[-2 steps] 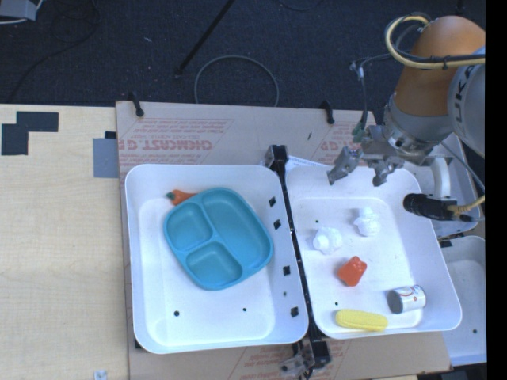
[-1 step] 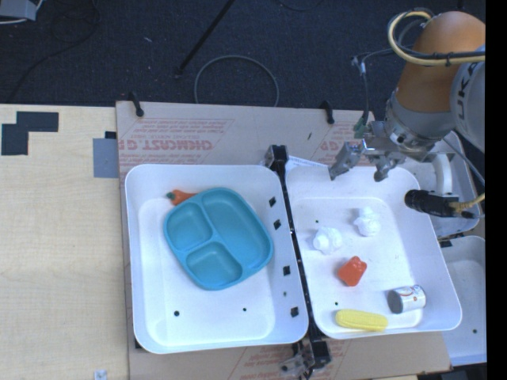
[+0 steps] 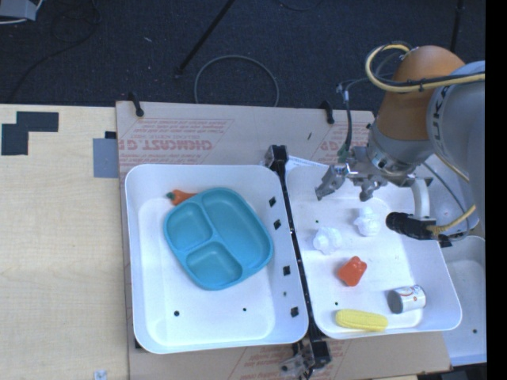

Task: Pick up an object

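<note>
**Inspector:** Right bin, near end. What is there?

**Examiner:** Right bin (image 3: pixel 453 317), near rim: 1 yellow corn cob (image 3: pixel 361 319) lying along the rim. Just beyond it, toward the right wall, 1 small grey-and-white can (image 3: pixel 406 298) on its side. The 2 are close but apart.

**Inspector:** Middle of that bin?

**Examiner:** 1 red-orange toy (image 3: pixel 352 271), clear of the corn cob. Farther back, 2 white crumpled lumps: the left lump (image 3: pixel 326 238) and the right lump (image 3: pixel 367 223), near each other, not touching.

**Inspector:** Left bin?

**Examiner:** Left bin (image 3: pixel 158 323) holds 1 blue plate (image 3: pixel 218 237) with 3 compartments, lying flat. 1 orange piece (image 3: pixel 181 197) shows at its far left edge, touching it.

**Inspector:** Gripper condition?

**Examiner:** The gripper (image 3: pixel 344 192) hangs over the far end of the right bin, just beyond the 2 lumps. Its 2 fingers are spread wide with nothing between them. Every object rests on a bin floor, none lifted.
</note>
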Robot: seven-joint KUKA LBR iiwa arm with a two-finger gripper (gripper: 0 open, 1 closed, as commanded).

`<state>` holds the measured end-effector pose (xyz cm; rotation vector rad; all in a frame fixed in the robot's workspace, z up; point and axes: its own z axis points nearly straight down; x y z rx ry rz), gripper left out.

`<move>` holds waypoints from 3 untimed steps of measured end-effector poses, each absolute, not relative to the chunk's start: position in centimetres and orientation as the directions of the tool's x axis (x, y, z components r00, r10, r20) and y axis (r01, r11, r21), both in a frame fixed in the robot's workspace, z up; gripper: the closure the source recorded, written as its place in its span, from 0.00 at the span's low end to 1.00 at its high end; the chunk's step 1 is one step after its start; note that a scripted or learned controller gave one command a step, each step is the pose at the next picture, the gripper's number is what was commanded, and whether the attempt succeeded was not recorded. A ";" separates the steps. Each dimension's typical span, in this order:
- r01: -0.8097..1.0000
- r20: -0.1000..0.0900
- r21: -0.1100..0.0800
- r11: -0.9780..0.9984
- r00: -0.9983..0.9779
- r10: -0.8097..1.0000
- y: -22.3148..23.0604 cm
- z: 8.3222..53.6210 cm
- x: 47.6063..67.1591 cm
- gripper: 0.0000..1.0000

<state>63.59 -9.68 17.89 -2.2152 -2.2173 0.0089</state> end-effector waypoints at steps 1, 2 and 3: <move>1.000 0.001 -0.007 0.003 -0.003 1.000 -9.5 13.2 64.2 0.00; 1.000 0.001 -0.007 0.001 -0.001 1.000 -9.3 8.5 64.1 0.00; 1.000 0.000 -0.004 -0.001 0.001 1.000 -9.4 9.8 64.2 1.00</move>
